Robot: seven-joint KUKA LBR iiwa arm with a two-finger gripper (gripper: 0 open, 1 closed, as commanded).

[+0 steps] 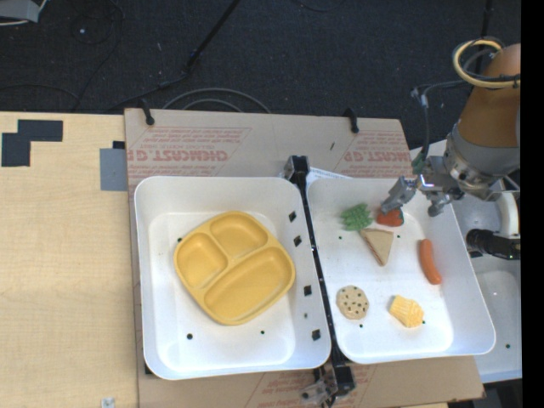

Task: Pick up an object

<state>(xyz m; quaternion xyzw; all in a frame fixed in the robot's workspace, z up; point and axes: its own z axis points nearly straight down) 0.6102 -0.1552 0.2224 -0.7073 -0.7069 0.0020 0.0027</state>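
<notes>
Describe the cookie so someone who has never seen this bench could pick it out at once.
Look in the right white bin, along the side nearest the camera. The cookie lies there close to the divider, left of the yellow corn piece. It alone is a flat tan disc dotted with dark chips.

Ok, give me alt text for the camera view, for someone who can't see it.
A grey and orange robot arm reaches in from the right, its gripper at a small red item in the right bin, which also holds a green broccoli piece, bread wedge, sausage, cookie and yellow corn. The left bin holds a yellow divided plate.
</notes>
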